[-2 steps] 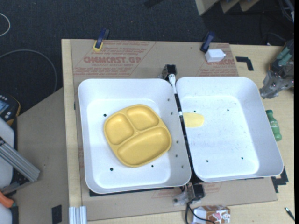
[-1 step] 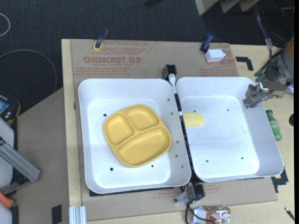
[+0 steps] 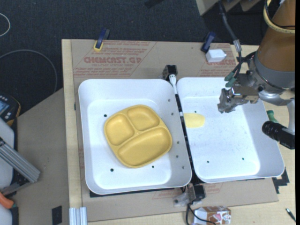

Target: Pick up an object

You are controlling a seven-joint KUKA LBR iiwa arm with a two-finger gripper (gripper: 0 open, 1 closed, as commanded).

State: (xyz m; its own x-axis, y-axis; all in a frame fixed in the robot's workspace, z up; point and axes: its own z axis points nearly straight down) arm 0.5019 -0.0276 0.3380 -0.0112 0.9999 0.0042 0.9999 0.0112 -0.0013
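Plate (image 3: pixel 137 136), one, yellow, is lying in the left bin (image 3: pixel 89 125); one yellow piece (image 3: pixel 194 121) is lying in the right bin (image 3: pixel 234 168). Tool (image 3: pixel 226 105) is hovering, grip unclear.

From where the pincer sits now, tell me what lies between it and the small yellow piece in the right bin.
Nothing visible. The pincer is over the right bin, and the small yellow piece lies on the bin floor to its left in the camera view, near the inner wall. The floor between them is bare white. The yellow divided plate sits apart in the left bin.
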